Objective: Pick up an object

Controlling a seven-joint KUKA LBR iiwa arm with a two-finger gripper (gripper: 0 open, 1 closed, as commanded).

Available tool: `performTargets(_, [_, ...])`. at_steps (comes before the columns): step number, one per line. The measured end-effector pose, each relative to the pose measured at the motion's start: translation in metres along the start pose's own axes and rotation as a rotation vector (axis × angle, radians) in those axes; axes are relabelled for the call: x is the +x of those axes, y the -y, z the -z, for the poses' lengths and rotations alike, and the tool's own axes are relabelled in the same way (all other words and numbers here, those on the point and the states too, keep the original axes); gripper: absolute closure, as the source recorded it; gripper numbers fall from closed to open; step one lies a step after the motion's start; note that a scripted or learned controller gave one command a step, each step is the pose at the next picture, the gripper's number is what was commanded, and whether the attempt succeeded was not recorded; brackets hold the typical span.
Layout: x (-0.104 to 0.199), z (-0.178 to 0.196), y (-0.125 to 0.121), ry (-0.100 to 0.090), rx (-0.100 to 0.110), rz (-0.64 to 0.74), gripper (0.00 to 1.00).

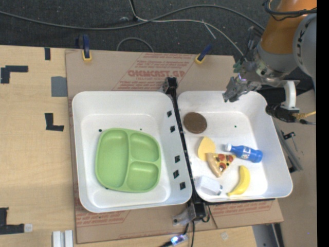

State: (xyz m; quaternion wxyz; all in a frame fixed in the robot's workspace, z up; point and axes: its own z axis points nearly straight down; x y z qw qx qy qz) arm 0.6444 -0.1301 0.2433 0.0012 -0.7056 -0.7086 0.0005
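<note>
Nearest the camera, a banana [240, 181] is noted at the near edge of the right bin [257, 101]. Just beyond the banana lie a pizza slice [220, 163], a blue bottle [246, 153], a yellow wedge [206, 146] and, farther still, a brown disc [195, 122]. The gripper [235, 90] is held above the bin's far rim, well apart from the banana; nothing is seen held, and its opening cannot be told. A descent onto one isolated item, such as the disc, is advised, clear of neighbours.
</note>
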Motion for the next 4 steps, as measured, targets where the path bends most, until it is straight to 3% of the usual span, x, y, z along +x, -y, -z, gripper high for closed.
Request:
performTargets(1, [0.057, -0.003, 0.025, -0.001, 0.001, 0.001, 1.00])
performTargets(4, [0.210, -0.014, 0.069, -0.001, 0.001, 0.002, 1.00])
